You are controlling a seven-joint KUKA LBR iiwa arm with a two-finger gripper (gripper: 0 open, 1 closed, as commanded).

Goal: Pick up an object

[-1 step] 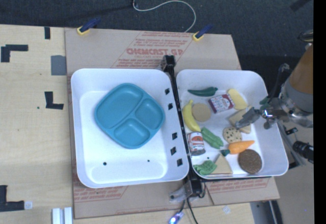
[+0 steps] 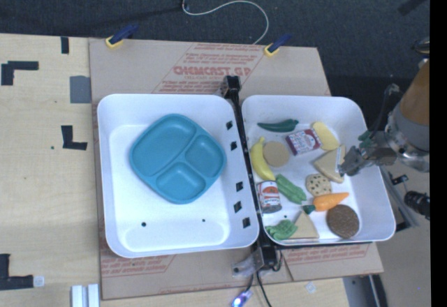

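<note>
The right bin (image 2: 353,107) holds several toy foods: a green chili (image 2: 278,125), a yellow lemon-like piece (image 2: 325,135), a red and white packet (image 2: 302,141), a banana (image 2: 261,159), a cheese wedge (image 2: 327,166), a carrot (image 2: 328,201), a small can (image 2: 269,196) and a brown round patty (image 2: 343,220). My gripper (image 2: 356,155) hangs over the bin's right side, just right of the cheese wedge and close to it. I see nothing held in it.
The left bin (image 2: 112,159) holds a blue three-part plate (image 2: 179,157). A dark divider with clips (image 2: 241,159) runs between the bins. Cardboard lies under both, and a white cable (image 2: 230,5) loops behind them. The arm's grey body (image 2: 412,138) stands past the right rim.
</note>
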